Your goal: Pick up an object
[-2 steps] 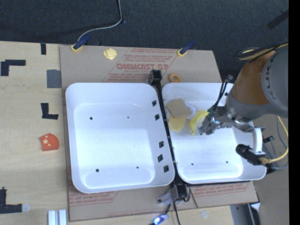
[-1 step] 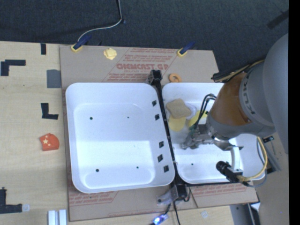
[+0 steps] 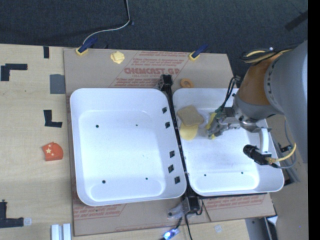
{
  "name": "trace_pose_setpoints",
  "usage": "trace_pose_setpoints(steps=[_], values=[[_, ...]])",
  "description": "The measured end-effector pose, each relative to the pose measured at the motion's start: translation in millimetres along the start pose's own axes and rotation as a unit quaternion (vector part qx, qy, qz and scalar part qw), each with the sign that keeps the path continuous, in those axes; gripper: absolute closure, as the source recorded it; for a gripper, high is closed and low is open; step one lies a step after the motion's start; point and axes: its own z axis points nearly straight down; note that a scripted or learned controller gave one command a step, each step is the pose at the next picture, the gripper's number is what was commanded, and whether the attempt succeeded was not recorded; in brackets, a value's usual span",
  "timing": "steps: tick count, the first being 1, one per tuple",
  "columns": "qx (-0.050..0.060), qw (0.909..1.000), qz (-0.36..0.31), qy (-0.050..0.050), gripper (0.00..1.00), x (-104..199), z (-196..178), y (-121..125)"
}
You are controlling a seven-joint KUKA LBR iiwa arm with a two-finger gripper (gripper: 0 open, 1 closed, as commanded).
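Bench (image 3: 30, 109): pale wood surface with black tape marks; a brown cardboard sheet (image 3: 150, 69) lies on it under both bins.

Arm (image 3: 280, 94): grey, orange band above the wrist, entering from the right and bent over the right bin.

Left bin (image 3: 80, 134): shallow, white, rounded corners, several small dark dots on its floor.

Right bin (image 3: 225, 184): shallow, white, touching the left bin along a clipped seam.

Gripper (image 3: 214, 126): low over the upper middle of the right bin, just right of the objects there. Finger opening: cannot tell; the tips are small and cluttered with yellow-green detail. No object is seen between them.

Tan object (image 3: 190, 115): flat, roughly rectangular piece in the upper left of the right bin, near the seam; long axis tilted, running upper left to lower right.

Yellow object (image 3: 188, 132): pale block touching the lower edge of the tan object, long axis roughly left to right.

Red object (image 3: 53, 151): small, on the bench, left of the bins.

Yellow lump (image 3: 117, 57): on the cardboard above the left bin.
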Motion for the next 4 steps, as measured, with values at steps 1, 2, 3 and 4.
trace_pose_setpoints(steps=[1, 2, 3, 4], values=[[0.004, 1.0000, 0.002, 0.001, 1.00, -36, -3, -41], [0.002, 1.0000, -0.003, -0.004, 1.00, 10, 13, 50], [0.013, 0.9999, 0.001, 0.005, 1.00, -69, 16, 75], [0.013, 0.9999, 0.000, 0.002, 1.00, -67, 5, 75]])
